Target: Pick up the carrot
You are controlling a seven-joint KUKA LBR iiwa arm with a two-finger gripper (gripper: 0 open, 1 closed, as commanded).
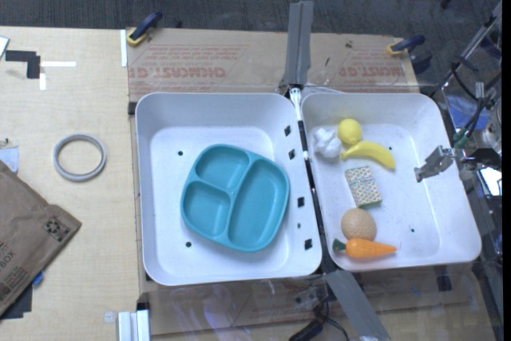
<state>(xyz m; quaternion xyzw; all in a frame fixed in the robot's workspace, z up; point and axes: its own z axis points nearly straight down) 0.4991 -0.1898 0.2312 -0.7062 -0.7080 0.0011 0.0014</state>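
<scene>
The carrot point(367, 249) lies at the near edge of the right bin point(435, 247), touching a tan egg-shaped thing point(359, 224) just behind it, with a patterned sponge point(363, 186) farther back. Beyond those sit a banana point(370, 152), a lemon point(349, 130) and a white crumpled object point(325, 142); the gripper point(432, 163) hangs over the bin's right side, well apart from the carrot, grasping nothing, though whether its claw is released or clenched I cannot tell. A blue divided plate point(235, 197) rests in the left bin point(160, 172)

The gripper point(429, 164) is small and indistinct above the right bin's point(435, 231) far-right side; its finger position cannot be determined. The arm behind it is cut off by the right edge. A brown cardboard box point(28, 239) is cropped at the left edge. The white crumpled object point(325, 141) beside the lemon point(349, 130) cannot be identified.
</scene>
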